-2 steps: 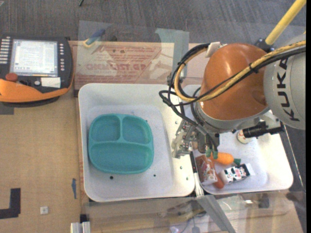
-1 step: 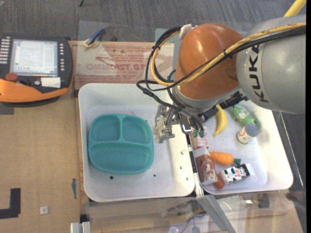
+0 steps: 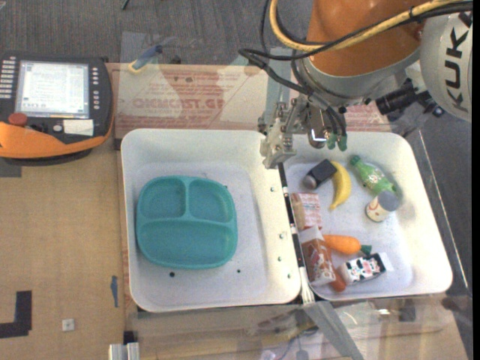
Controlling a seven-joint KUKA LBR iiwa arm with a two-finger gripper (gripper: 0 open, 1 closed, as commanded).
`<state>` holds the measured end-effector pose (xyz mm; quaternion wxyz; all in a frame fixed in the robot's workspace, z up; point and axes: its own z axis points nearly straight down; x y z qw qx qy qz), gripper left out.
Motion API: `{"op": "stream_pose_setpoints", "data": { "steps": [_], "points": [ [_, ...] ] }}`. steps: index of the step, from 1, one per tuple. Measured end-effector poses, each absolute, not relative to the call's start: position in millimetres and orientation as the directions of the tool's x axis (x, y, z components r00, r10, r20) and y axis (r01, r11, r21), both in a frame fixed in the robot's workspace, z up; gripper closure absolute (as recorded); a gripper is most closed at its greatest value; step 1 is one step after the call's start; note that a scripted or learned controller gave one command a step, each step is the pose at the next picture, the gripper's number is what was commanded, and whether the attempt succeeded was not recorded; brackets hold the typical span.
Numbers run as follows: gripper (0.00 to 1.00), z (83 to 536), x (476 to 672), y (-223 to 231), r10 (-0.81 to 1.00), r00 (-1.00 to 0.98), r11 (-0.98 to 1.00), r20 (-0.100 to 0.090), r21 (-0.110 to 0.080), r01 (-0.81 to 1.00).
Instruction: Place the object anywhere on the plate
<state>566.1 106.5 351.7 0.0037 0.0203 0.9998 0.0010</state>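
The grey arm with its orange band reaches in from the right, and its gripper [image 3: 289,137] hangs over the upper edge where the two shallow white bins meet; I cannot tell how the jaws stand. The left white bin [image 3: 142,276] on the desk holds a teal plastic plate with three compartments [image 3: 186,222], lying flat with nothing on it. The right white bin [image 3: 424,265] holds the loose objects: a yellow banana [image 3: 341,186] just beside a small dark block [image 3: 319,173], a green bottle [image 3: 371,175], a small round white-and-grey piece [image 3: 381,205], a flat printed packet [image 3: 307,210], an orange carrot [image 3: 343,243] and a black-and-white carton [image 3: 366,267]. A tablet-like control pendant with an orange base [image 3: 52,103] rests at the upper left of the desk
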Motion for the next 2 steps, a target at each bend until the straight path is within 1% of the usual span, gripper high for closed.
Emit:
{"op": "stream_pose_setpoints", "data": {
  "steps": [1, 2],
  "points": [
    [1.0, 359, 512.9, 88, 0.159, -0.987, 0.987, -0.003, 0.002, 0.159],
    [1.0, 231, 485.6, 160, 0.113, -0.994, 0.994, -0.002, 0.002, 0.113]
  ]
}}
